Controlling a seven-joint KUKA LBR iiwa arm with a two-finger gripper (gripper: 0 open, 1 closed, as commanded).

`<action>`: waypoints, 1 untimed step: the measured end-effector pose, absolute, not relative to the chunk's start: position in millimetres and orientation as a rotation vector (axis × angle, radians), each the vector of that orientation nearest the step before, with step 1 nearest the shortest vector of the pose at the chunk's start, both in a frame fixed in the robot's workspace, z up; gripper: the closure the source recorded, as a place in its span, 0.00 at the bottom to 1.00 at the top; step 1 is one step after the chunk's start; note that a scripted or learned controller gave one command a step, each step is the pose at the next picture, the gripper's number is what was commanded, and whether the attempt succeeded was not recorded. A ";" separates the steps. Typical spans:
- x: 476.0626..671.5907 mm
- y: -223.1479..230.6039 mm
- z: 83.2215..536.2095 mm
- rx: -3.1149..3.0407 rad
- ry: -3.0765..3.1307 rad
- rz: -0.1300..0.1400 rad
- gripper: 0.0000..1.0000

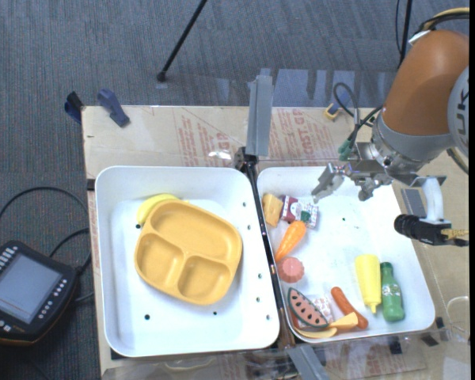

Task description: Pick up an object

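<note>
1. While the gripper (344, 184) hangs above the back of the right bin (416, 271), nothing sits between its fingers; they look spread apart, one tip near the left, the other further right. Step in hand, by my reading: approach, before any grasp.

2. Candidate objects, all in the right bin:
   - small red-and-white packet (305, 212), just below the left fingertip, nearest to the gripper;
   - yellow block (272, 209), beside the packet, close to the left wall;
   - carrot (291, 240), slanting below the packet;
   - pink disc (292, 269), below the carrot;
   - melon slice (307, 309), at the front left corner;
   - sausage (347, 305), near the front wall;
   - yellow bottle (368, 279) and green bottle (392, 291), side by side at the right front.

3. Left bin (111, 212): holds a yellow tray (188, 252) with a banana (152, 205) tucked behind it.

4. Next move, as judged: pick one target, centre the fingers over it and descend. The packet needs the shortest travel, but it touches or nearly touches the block and carrot, so the fingers could catch neighbours.

5. Edges: block and melon slice lie tight to walls, poor finger room. The divider between bins stands just left of the block.

6. Open room: the middle and back right of the right bin floor are bare, giving clear descent space; the bottles have room on their left side.
</note>
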State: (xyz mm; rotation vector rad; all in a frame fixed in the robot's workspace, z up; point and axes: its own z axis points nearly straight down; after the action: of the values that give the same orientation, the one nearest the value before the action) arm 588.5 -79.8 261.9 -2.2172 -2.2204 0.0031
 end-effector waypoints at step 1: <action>518.4 -130.4 180.2 -2.182 -2.244 0.013 0.00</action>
State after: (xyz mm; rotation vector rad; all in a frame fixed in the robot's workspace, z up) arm 518.4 -130.4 180.2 -2.1823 -2.2439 0.0126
